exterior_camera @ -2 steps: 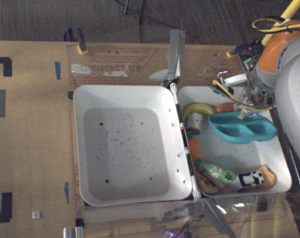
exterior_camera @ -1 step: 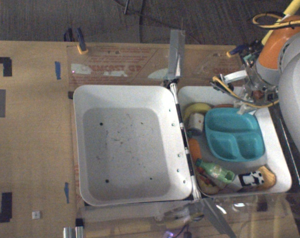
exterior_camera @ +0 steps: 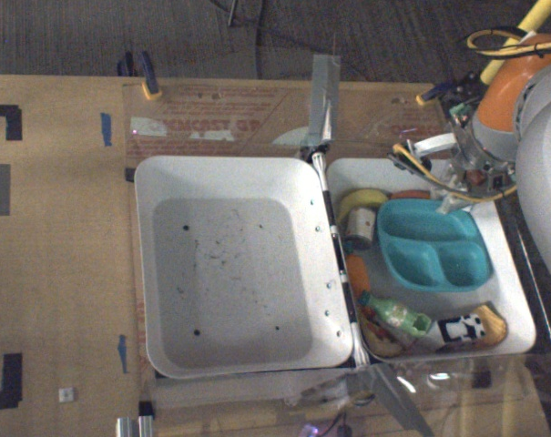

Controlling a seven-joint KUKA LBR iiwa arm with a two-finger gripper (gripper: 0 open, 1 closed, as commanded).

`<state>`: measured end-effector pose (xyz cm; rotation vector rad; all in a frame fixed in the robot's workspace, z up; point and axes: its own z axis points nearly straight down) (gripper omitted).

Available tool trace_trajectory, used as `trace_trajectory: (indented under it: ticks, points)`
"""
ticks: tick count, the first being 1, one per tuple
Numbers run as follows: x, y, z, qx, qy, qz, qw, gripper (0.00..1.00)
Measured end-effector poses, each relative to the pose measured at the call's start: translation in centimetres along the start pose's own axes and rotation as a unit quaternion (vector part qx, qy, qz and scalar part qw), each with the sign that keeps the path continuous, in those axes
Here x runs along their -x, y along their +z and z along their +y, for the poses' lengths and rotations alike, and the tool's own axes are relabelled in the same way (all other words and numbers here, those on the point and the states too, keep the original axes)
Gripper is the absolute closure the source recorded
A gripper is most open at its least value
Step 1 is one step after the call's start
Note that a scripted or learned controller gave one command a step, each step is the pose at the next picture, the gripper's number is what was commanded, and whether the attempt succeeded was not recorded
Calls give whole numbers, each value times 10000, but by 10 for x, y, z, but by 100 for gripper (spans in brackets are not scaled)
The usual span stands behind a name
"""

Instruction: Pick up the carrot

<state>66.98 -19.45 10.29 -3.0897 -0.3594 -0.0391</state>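
The carrot [exterior_camera: 358, 275] is a short orange piece lying against the left wall of the right bin [exterior_camera: 516, 271], just left of a teal divided tray [exterior_camera: 434, 247]. My gripper [exterior_camera: 450, 200] hangs over the far edge of that tray at the back of the right bin. It is well to the right of the carrot and beyond it, not touching it. The grey arm with its orange band [exterior_camera: 516, 80] comes in from the upper right.
Around the carrot in the right bin are a yellow fruit [exterior_camera: 364, 201], a small can [exterior_camera: 359, 228], a green bottle [exterior_camera: 398, 314], a black-and-white toy cow [exterior_camera: 461, 329] and a reddish item [exterior_camera: 410, 194]. The left bin [exterior_camera: 166, 189] lies beside it.
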Motion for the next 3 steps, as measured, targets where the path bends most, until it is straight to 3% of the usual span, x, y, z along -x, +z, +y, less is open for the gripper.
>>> trace_trajectory:
  ticks: [1, 2, 3]
  points:
    - [12, 9, 10, 36, 63, -111, 9999, 0]
    - [77, 1, -7, 68, -1903, 17, 9817, 0]
    - [150, 4, -51, 215, -812, -9, 9965, 0]
